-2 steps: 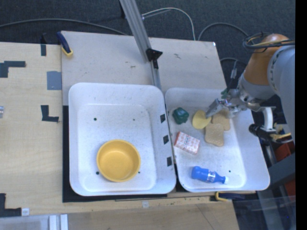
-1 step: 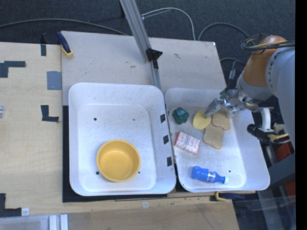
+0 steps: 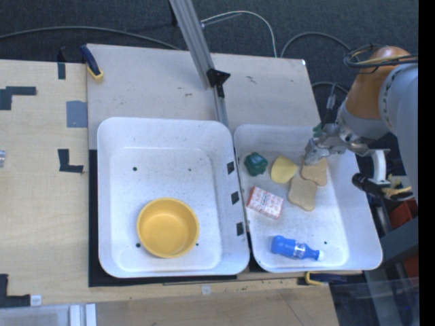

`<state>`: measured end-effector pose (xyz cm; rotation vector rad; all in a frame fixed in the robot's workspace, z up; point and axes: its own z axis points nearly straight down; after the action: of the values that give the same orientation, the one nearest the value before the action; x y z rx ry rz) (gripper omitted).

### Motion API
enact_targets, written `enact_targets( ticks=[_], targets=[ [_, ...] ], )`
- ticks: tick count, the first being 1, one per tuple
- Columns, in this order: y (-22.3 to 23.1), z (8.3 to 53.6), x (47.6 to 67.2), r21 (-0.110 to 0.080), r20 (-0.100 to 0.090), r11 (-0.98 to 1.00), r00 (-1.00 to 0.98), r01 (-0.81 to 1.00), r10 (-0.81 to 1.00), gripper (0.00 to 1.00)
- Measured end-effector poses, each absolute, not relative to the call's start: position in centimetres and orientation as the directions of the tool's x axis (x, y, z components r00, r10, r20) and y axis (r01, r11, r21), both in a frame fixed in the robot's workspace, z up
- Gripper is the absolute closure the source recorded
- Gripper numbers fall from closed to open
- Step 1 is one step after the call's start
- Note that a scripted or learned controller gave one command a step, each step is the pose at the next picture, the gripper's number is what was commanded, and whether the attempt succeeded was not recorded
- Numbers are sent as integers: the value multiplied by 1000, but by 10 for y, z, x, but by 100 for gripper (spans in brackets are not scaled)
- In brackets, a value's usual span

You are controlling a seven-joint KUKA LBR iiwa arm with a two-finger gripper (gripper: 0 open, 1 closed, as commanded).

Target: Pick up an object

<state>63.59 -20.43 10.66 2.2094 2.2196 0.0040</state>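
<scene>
Hand (image 3: 317, 152) is hanging low in right bin (image 3: 353, 250), touching tan bread slice (image 3: 315, 174) just below it; opening can't tell. Yellow lemon (image 3: 283, 169) sitting just left of hand.

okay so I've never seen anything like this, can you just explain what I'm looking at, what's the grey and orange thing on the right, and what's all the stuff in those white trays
The grey and orange thing is a robot arm. It reaches in from the right, and the part at its tip is the gripper, which is meant to pick things up. The single picture comes from one camera fixed above the bench, looking down at a slant.

Two shallow white bins sit side by side. The left bin holds a yellow bowl. The right bin holds a small dark green object, a yellow lump, two tan bread-like pieces, a red and white packet and a blue bottle lying on its side.

The gripper is low over the upper tan piece. Whether it grips anything is too small to tell.
</scene>
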Motion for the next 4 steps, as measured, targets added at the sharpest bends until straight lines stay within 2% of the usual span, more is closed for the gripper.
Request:
enact_targets(
  ticks=[2,3,4],
  targets=[
    [-199,201,625,4,-1,2,-2,1000,1000,100],
    [-194,245,627,4,-1,2,-2,1000,1000,100],
    [-148,249,630,0,1,6,-6,1000,1000,100]
  ],
)
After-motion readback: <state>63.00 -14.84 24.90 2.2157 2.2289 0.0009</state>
